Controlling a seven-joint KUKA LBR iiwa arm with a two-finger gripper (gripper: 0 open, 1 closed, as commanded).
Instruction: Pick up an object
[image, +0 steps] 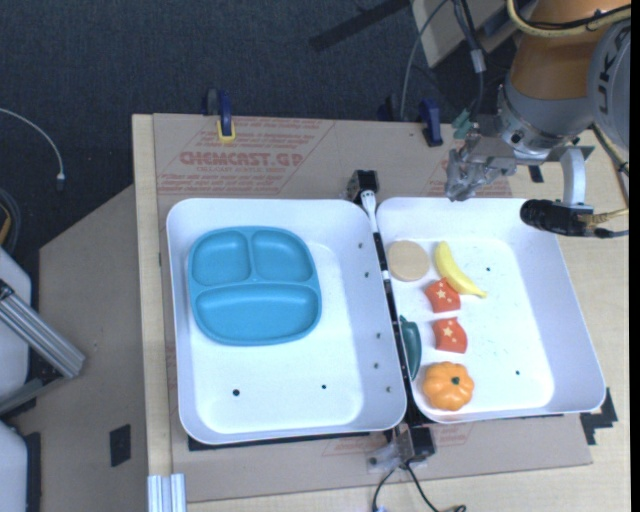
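Note:
The right bin (530, 330) holds a tan round cookie (408, 261), a yellow banana (456, 270), two red pieces with pale stars (443, 295) (451, 335), an orange pumpkin (446, 386) and a dark green piece (411, 345) against its left wall. My gripper (466, 186) hangs above the bin's far edge, up and to the right of the cookie and apart from every object. Nothing shows between its fingers.
In the left bin (340, 380) lies a blue divided plate (255, 284). Black clips (364, 186) join the bins along the middle seam. Cardboard (250, 150) lies under both bins, with clamps at its far edge. A black sensor (548, 215) sticks out beside the wrist.

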